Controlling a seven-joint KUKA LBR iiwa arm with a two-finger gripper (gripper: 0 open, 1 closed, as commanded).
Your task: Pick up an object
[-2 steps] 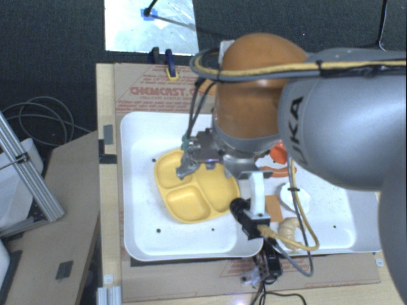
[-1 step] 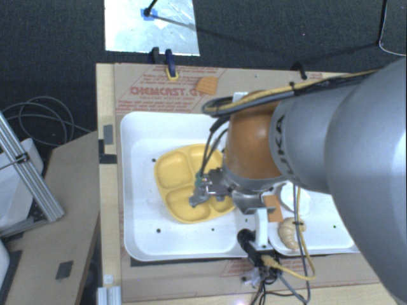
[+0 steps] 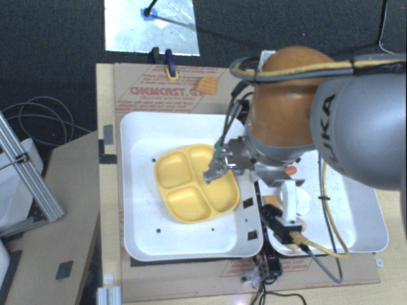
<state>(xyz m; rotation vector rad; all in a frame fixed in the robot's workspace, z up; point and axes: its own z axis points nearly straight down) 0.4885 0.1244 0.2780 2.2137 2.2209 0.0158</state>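
Note:
A yellow plate with three compartments (image 3: pixel 191 186) lies flat in the middle of the left white bin (image 3: pixel 137 189). My gripper (image 3: pixel 215 169) hangs over the plate's right rim, at the upper right compartment, low and close to the plastic. The bulky grey and orange wrist (image 3: pixel 286 100) above it covers the strip between the two bins. I cannot make out anything held by the gripper.
In the right bin (image 3: pixel 372 230), a white object (image 3: pixel 297 203) and small orange pieces (image 3: pixel 271 201) peek out beneath the arm. Cables (image 3: pixel 331 234) trail across that bin. Behind the bins lie brown cardboard (image 3: pixel 165 91) and a shiny foil sheet (image 3: pixel 149 18).

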